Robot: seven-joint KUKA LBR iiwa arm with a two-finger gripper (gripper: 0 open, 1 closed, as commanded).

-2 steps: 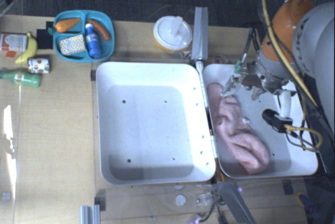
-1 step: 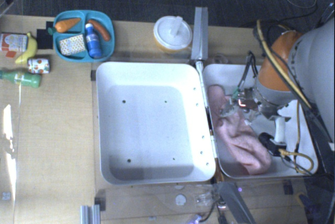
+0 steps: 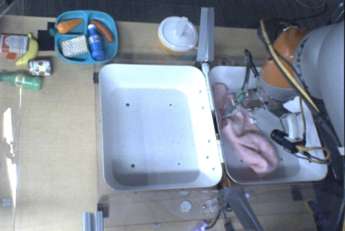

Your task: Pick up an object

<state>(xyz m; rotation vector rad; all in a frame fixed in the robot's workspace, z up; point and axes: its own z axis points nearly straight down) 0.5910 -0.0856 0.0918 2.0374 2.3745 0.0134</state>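
A crumpled pink cloth [image 3: 245,135] lies in the right bin [image 3: 312,170], stretching from its upper left toward its front middle. My gripper [image 3: 241,104] is down in that bin at the cloth's upper part, its metal fingers touching the fabric. The fingers look close together with a fold of pink cloth bunched at their tips. The grey arm with its orange band [image 3: 283,57] reaches in from the right. The left bin [image 3: 156,127] has nothing in it.
Behind the bins stand a white lidded cup [image 3: 178,34] and a blue divided tray [image 3: 86,36] with toy food. A toy banana [image 3: 29,49], a small can [image 3: 39,67] and a green bottle [image 3: 21,81] lie at the far left.
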